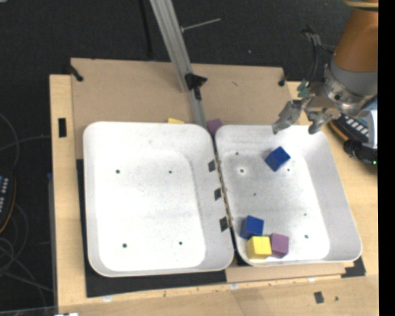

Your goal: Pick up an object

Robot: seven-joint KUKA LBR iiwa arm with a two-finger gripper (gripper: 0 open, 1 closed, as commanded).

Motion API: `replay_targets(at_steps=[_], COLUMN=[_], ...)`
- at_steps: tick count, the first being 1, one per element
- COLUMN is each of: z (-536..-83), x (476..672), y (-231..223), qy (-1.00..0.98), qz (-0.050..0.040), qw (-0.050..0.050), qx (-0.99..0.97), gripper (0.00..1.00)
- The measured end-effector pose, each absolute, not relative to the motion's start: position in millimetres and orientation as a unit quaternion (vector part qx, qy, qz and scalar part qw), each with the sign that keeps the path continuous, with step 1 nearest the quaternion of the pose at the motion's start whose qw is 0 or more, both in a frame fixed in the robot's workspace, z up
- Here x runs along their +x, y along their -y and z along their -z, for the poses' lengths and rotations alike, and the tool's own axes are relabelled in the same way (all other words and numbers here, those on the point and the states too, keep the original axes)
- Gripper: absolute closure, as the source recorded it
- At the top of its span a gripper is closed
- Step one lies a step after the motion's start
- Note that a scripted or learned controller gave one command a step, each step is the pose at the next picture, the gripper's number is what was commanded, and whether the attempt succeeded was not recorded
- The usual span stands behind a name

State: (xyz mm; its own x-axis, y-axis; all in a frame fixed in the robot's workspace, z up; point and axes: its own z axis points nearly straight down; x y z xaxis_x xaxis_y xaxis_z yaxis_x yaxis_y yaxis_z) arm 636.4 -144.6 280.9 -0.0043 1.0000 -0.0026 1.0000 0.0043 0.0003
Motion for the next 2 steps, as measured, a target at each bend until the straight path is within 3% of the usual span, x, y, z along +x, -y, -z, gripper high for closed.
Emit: replay_targets(at_steps=[1, 2], z=[-412.0, -254.6], x=[581.4, 630.3], y=[147.7, 158.5], qy=[-0.707, -0.707], qz=[-0.0027, 0.0023], qw=[0.005, -0.001], qx=[0.707, 0.707], gripper=[0.00, 0.00])
